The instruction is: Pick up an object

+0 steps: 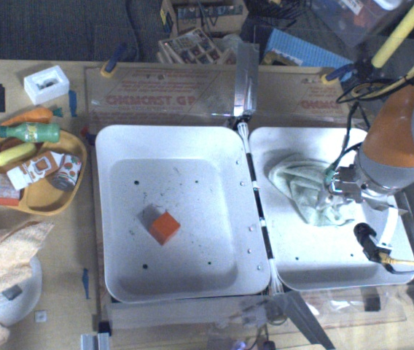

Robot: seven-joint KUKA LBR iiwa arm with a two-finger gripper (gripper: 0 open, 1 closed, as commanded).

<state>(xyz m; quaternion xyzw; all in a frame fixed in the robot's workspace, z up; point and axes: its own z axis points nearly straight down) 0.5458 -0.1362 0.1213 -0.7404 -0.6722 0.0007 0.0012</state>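
Note:
An orange block lies in the middle of the left bin, with a small grey shadow beside it. A crumpled pale green cloth lies in the upper middle of the right bin. My gripper reaches in from the right and is down at the cloth's right edge, touching or pressing into its folds. The grey arm with its orange band hangs over the bin's right side and hides that part of it.
A yellow bowl with toy food stands left of the bins. Below it lies a beige cloth, and a white box sits at the far left. Black cables trail over the right bin's lower right.

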